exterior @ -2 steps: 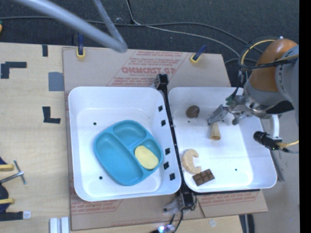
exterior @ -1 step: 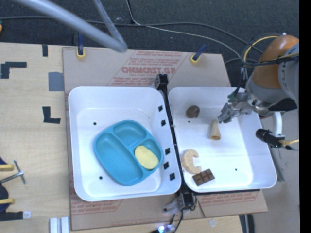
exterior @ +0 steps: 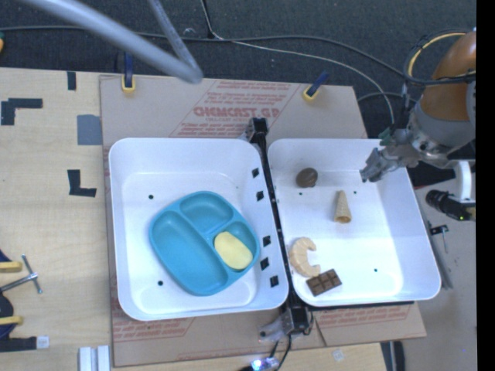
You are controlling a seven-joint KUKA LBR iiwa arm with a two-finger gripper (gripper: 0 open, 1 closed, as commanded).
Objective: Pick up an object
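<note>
In the right bin [exterior: 402,261], a chocolate bar [exterior: 323,282] lies nearest, a croissant [exterior: 304,256] just beyond, then a cone [exterior: 342,206] and a brown ball [exterior: 307,178]. The pincer [exterior: 373,168] hovers at the far right rim, nothing visibly gripped; whether it's open is unclear.

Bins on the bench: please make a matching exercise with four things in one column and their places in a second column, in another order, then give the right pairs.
Things:
1. yellow food piece
2. brown round item
3. chocolate bar
4. gripper

Places:
A. near corner of the right bin
B. on the blue tray in the left bin
C. over the right bin's far right edge
D. far part of the right bin

Pairs: 1-B, 2-D, 3-A, 4-C
</note>
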